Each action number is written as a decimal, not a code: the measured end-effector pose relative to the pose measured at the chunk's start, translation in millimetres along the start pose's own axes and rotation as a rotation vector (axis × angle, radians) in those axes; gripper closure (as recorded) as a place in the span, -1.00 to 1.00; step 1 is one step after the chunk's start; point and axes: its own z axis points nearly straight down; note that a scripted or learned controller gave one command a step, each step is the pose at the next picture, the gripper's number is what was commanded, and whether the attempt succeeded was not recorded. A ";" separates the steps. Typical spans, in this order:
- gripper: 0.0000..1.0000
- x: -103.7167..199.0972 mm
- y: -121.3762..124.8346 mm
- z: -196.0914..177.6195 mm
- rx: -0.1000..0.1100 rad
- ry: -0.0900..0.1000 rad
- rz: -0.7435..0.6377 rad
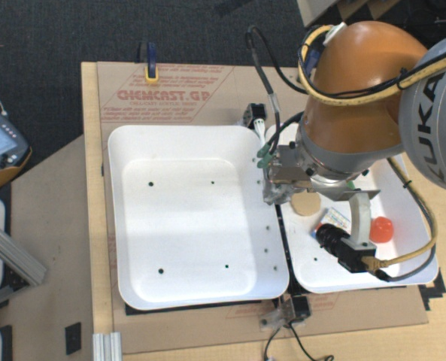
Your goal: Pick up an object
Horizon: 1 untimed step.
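Though I cannot tell how open it is, the gripper (279, 189) hangs beside the tan round disc (307, 204) — it may miss.

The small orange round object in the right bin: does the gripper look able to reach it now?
Probably yes. The small orange round object lies uncovered in the right white bin, and the gripper hangs over that bin's left side.
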 end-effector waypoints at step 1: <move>1.00 9.2 0.6 -110.3 -0.016 0.006 -0.013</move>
